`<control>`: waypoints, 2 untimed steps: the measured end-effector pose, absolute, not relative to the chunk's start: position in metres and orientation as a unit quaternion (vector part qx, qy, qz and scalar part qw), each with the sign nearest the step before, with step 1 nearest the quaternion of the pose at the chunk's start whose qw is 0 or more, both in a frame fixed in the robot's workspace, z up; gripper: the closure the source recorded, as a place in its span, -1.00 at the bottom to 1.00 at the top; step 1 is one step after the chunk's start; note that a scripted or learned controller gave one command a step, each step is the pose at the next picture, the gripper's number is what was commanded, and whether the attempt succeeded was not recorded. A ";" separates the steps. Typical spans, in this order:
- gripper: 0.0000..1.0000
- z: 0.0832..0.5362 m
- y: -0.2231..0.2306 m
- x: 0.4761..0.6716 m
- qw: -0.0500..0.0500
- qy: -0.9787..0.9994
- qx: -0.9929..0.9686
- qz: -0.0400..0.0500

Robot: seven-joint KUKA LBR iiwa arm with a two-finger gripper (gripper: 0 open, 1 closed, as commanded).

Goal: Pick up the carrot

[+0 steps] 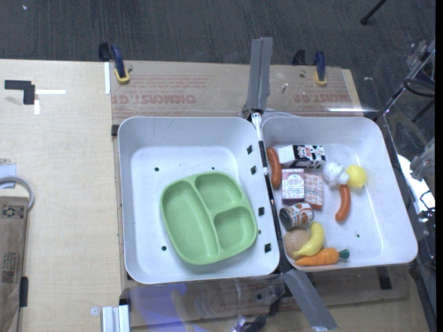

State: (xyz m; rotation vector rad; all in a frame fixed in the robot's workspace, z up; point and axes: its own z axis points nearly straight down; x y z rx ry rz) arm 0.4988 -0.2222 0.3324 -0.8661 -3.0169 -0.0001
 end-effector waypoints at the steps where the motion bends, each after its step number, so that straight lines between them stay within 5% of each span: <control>1: 1.00 0.319 -0.222 0.480 0.001 -0.998 -0.056 -0.001; 2: 1.00 0.292 -0.222 0.490 0.000 -0.978 0.208 -0.002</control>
